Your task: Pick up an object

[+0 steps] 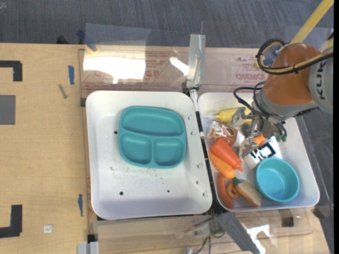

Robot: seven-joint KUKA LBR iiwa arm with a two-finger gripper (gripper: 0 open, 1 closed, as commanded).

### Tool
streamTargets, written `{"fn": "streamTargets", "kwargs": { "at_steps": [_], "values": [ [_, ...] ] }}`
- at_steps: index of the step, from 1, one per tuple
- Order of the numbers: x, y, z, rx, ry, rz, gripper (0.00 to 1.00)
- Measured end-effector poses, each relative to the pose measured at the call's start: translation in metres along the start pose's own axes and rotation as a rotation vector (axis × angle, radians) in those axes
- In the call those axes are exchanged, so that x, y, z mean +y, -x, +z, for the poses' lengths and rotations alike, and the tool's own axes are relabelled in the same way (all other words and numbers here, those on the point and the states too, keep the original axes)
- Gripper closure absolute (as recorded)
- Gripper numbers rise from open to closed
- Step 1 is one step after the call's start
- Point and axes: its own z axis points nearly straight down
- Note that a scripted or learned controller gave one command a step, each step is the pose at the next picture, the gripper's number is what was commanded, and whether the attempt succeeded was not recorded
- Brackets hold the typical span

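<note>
1. I see the arm (296, 78) reaching in over the right bin (310, 157), with its claw (254, 136) lowered among the clutter near the bin's middle.
2. I cannot tell whether the claw is released or clenched; its tip is tangled with cables and toys in my view, and nothing is clearly between its ends.
3. The candidates for picking all lie in the right bin: a toy carrot (225, 152) just left of the claw, a yellow toy (228, 115) toward the back, a teal bowl (276, 180) at the front right, a black-and-white tag (263, 152) just below the claw, and a bread-like piece (248, 192) at the front.
4. The left bin (100, 157) holds a teal divided plate (152, 136), well apart from the claw.
5. My judgement: this is the descent or grasp stage, not yet a lift.
6. Next, I would want the claw to close on 1 item, likely the carrot or something just beside it, then rise straight up clear of the neighbouring toys.
</note>
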Motion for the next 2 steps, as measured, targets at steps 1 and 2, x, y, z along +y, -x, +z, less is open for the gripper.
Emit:
{"fn": "streamTargets", "kwargs": {
  "at_steps": [1, 2],
  "values": [
    [-0.034, -0.052, 0.005, -0.008, -0.004, -0.026, 0.0],
    [-0.032, -0.048, -0.007, -0.019, -0.004, -0.03, 1.0]
  ]
}}
